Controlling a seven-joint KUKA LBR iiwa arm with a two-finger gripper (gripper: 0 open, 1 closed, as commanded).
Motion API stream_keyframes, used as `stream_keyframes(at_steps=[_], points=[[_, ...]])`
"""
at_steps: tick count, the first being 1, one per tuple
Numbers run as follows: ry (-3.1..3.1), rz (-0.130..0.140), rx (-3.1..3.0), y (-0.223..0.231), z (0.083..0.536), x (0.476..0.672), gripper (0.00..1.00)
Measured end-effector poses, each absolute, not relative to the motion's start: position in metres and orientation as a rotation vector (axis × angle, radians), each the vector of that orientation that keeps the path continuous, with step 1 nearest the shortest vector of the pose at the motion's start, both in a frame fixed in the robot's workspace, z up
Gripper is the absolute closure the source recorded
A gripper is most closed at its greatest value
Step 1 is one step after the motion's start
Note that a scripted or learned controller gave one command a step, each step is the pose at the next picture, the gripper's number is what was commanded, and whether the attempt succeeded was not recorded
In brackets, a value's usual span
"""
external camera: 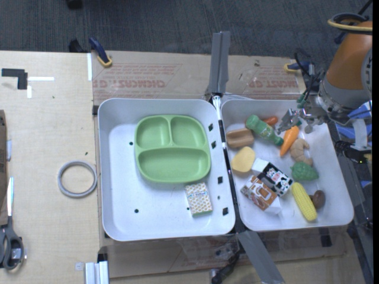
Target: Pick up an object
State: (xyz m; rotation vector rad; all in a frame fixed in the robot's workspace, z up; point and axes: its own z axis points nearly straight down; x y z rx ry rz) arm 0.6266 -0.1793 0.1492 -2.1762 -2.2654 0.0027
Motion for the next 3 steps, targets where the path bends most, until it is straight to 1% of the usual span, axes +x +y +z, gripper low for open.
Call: stream_keyframes(at_steps=[1, 2, 3], points=[[-2.173, -0.003, -2.263, -0.190, 0.091, 0.643, 0.00], [-2.178, 0.001, -2.263, -0.191, 0.101, 0.643, 1.00], [-2.145, 0.001, -2.297, -0.156, 0.203, 0.659, 1.00]])
